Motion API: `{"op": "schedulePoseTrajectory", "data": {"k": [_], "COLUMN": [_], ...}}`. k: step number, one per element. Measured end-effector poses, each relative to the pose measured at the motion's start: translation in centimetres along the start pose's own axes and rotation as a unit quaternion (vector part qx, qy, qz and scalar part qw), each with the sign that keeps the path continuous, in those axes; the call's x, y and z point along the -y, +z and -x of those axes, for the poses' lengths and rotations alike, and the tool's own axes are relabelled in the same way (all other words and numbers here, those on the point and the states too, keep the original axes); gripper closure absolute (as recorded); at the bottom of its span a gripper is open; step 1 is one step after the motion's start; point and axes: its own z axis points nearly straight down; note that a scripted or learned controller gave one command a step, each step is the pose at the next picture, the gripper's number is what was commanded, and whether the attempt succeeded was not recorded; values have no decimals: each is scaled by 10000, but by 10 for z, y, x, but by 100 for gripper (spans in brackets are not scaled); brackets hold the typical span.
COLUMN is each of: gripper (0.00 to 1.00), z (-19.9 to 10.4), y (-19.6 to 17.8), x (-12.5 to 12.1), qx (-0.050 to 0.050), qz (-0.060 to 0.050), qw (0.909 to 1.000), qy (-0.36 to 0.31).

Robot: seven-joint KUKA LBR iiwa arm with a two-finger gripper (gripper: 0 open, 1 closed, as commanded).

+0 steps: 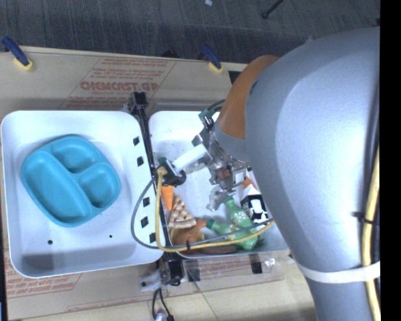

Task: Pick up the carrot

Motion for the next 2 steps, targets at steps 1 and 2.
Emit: {"op": "schedulePoseTrajectory", "data": {"k": [1, 2], "gripper": [0, 0], "z": [0, 0], "y": [0, 0], "x": [0, 0], "qx": [0, 0], "qz": [0, 0], "qw": [10000, 10000], "qy": [0, 0]}}
